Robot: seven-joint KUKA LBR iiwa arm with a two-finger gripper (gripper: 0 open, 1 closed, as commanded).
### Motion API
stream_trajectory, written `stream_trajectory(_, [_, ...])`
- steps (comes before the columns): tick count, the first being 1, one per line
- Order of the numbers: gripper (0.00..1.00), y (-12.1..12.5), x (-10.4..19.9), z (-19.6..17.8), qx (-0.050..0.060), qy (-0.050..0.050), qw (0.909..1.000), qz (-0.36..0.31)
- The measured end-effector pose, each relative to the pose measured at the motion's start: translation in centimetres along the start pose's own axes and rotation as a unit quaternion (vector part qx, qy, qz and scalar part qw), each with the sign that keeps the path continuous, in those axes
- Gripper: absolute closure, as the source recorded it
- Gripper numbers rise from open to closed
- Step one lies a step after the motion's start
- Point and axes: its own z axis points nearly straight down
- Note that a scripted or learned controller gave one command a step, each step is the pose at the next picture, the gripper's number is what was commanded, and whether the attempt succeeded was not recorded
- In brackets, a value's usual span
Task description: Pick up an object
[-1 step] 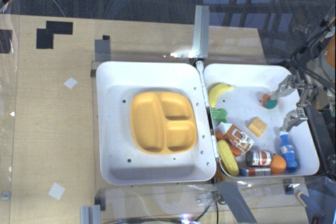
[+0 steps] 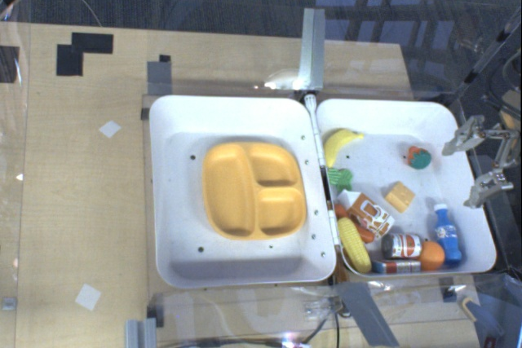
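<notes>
A can [image 2: 402,244] is lying on its side at the near edge of the right bin [image 2: 436,120], touching an orange ball [image 2: 432,254] and a blue bottle [image 2: 445,234] with a white cap, all three sitting below and slightly to the left of the hand [image 2: 481,163]. The hand is hanging at the right rim of that bin, its two metal fingers [image 2: 462,134] spreading apart, one above the other in the view, with nothing sitting between them. Left of the hand, a teal and orange toy [image 2: 418,158] is resting on bare white floor, well apart from the fingers. Further left and a little lower, a tan block [image 2: 400,196] is lying by itself. Beyond it, against the bin's left wall, a yellow banana [image 2: 341,144] is curving above a small green toy [image 2: 340,178], and below these an orange and white carton [image 2: 369,217] is leaning beside a corn cob [image 2: 354,244], which is stretching down toward the near corner. The left bin [image 2: 175,126] is sitting far to the hand's left, touching the right bin along a shared edge, and a yellow divided tray [image 2: 253,189] is lying in its middle. Both bins are resting on a pale wooden worktop [image 2: 73,175], with black tape marks [image 2: 83,51] showing at its far left corner.
</notes>
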Motion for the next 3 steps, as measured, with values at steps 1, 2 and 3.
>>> stream_trajectory(1, [0.00, -2.7, -0.4, 17.3, -0.004, 0.009, 0.9972, 0.074])
stream_trajectory(2, [0.00, -2.8, -0.5, 16.8, -0.002, 0.005, 0.9973, 0.074])
stream_trajectory(3, [0.00, -3.6, 1.3, 20.9, 0.000, 0.003, 0.9726, 0.232])
